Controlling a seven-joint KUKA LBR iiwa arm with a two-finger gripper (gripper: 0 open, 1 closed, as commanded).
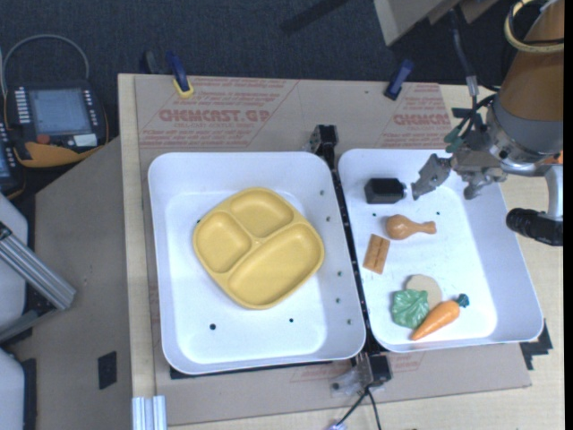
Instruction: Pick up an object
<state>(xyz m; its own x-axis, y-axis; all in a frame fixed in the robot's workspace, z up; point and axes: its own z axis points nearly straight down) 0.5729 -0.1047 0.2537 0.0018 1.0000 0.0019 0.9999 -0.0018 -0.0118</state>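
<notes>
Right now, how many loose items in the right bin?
6, none hidden as far as I can see: black block, drumstick, brown stick, cookie, lettuce, carrot.

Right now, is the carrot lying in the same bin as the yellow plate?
No, the carrot lies in the right bin, while the yellow plate sits in the left bin.

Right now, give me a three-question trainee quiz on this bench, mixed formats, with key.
1. True or false: the yellow three-compartment plastic plate lies in the right white bin.
2. Which item lies nearest the gripper? A) orange toy carrot B) black rectangular block C) green toy lettuce leaf
3. Fill in: the tan toy drumstick lies just above the brown ____ stick.

Key: 1 false; 2 B; 3 rectangular.
</notes>
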